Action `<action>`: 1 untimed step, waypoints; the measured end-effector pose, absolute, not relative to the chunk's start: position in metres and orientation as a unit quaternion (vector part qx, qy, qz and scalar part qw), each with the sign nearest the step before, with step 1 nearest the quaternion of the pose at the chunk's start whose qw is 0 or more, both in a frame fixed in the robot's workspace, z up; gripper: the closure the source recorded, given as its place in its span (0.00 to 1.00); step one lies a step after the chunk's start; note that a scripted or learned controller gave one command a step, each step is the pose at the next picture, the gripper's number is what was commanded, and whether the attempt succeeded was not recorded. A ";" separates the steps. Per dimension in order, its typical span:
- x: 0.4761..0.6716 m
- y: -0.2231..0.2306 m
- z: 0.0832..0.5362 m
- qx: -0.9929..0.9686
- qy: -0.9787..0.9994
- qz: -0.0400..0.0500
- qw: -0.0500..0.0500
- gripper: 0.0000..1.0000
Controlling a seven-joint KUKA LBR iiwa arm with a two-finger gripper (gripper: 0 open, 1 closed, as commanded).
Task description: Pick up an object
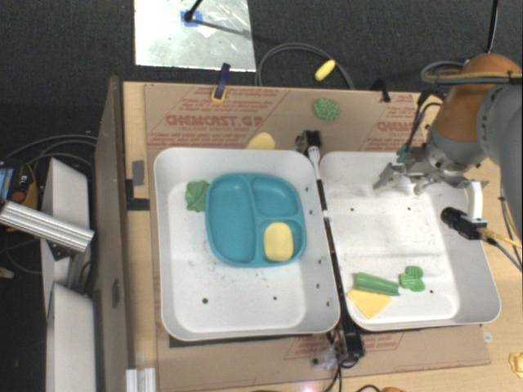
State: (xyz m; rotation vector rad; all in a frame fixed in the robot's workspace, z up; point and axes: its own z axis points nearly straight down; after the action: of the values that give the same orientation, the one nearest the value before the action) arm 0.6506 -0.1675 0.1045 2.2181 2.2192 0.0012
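My gripper [399,184] hangs over the far part of the right-hand shallow white bin [392,231], its two fingers spread apart with bare white floor between them and nothing held. This bin's middle lies open below me. Its contents sit together near the front rim, well apart from me: a long green plastic vegetable [376,283], a small green leafy piece [413,278] just beside it, and a yellow wedge [369,304] touching the long green one from the front.

Across the shared middle rim, the left-hand white bin [237,305] holds a teal divided plate [241,219] with a yellow oval lump [279,241] in its front right compartment. A green leafy bit [197,194] rests against the plate's left edge. The front of that bin is open floor.
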 end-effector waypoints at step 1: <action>0.670 -0.201 0.143 0.707 0.707 0.001 0.003 0.00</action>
State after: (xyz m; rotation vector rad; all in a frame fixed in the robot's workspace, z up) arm 0.6703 -0.2014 0.1429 2.2157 2.2178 0.0043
